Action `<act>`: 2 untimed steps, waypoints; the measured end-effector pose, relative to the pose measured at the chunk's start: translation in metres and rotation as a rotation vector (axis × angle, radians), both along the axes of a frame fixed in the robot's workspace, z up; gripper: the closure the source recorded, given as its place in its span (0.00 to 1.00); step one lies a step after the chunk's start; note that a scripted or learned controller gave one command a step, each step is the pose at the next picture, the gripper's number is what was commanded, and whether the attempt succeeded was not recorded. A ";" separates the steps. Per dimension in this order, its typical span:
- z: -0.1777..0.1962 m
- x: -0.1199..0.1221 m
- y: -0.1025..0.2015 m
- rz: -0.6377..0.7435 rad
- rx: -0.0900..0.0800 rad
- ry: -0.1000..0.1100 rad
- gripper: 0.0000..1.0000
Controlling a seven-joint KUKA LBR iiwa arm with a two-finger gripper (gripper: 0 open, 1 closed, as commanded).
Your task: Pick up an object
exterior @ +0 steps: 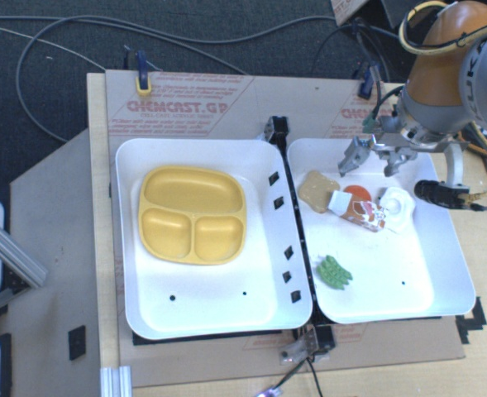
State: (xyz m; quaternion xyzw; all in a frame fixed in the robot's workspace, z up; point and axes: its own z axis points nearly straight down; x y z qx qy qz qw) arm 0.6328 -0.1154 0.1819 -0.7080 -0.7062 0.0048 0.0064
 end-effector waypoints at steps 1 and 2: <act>0.009 0.003 0.000 0.003 -0.002 -0.015 0.00; -0.034 0.001 -0.003 0.002 -0.001 -0.011 0.00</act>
